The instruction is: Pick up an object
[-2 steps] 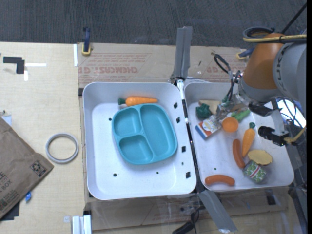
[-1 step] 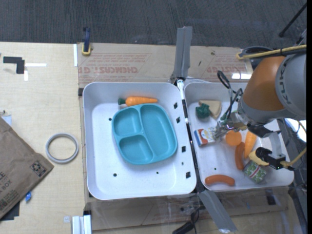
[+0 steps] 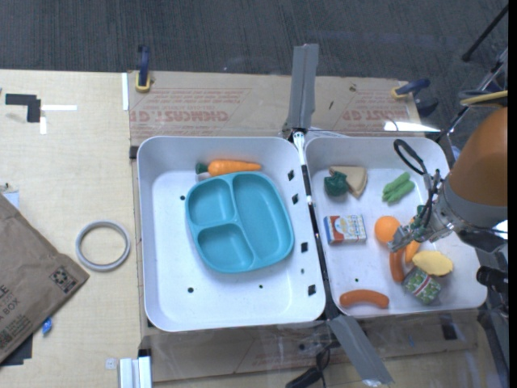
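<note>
Orange ball [image 3: 387, 228] just left of gripper [image 3: 414, 234].

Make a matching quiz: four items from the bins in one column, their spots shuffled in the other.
Items:
1. carrot
2. blue divided plate
3. small carton
4. sausage

Places:
A. right bin, near front edge
B. left bin, middle
C. left bin, back, just behind the plate
D. right bin, middle, left of the orange

Pairs: 1-C, 2-B, 3-D, 4-A
</note>
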You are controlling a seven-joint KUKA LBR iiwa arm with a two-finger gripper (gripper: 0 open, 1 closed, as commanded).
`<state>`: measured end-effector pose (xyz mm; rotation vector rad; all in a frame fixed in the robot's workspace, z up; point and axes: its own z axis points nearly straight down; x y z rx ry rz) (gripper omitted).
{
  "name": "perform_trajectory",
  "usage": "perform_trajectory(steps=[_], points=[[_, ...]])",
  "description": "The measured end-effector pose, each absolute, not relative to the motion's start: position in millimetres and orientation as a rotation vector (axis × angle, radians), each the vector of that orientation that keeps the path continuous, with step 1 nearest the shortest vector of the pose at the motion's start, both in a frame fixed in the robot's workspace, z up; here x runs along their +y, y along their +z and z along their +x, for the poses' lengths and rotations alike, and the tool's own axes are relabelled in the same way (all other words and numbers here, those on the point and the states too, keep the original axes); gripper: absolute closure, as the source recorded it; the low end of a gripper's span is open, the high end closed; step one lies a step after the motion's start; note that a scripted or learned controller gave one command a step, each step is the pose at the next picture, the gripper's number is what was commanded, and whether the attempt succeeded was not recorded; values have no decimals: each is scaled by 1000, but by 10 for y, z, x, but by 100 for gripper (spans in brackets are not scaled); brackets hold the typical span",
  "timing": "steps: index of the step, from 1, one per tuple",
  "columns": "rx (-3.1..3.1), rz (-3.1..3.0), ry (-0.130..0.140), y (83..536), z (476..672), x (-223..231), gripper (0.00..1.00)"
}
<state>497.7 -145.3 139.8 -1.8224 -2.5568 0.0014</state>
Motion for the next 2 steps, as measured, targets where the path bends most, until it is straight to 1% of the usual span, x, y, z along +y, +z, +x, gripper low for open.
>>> perform_trajectory(steps=[1, 2], points=[[-2337, -2099, 3, 1909, 5376, -769, 100], [-2563, -1812, 2, 1678, 4775, -1508, 100]])
